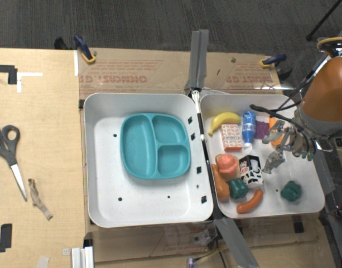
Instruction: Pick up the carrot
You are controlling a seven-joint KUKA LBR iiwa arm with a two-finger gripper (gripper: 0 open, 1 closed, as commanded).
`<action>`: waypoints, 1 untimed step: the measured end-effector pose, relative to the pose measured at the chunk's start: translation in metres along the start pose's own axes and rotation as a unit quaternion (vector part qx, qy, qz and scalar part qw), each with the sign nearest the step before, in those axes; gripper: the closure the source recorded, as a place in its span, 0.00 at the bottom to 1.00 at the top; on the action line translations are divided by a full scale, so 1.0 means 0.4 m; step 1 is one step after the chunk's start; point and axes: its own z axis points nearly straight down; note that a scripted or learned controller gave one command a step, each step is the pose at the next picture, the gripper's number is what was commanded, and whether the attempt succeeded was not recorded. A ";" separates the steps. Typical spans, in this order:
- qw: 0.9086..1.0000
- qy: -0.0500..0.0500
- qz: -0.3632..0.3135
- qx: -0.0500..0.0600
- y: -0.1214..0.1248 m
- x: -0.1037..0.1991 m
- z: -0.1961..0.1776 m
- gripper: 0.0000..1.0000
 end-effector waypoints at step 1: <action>1.000 -0.002 -0.015 0.000 0.045 -0.091 0.056 0.00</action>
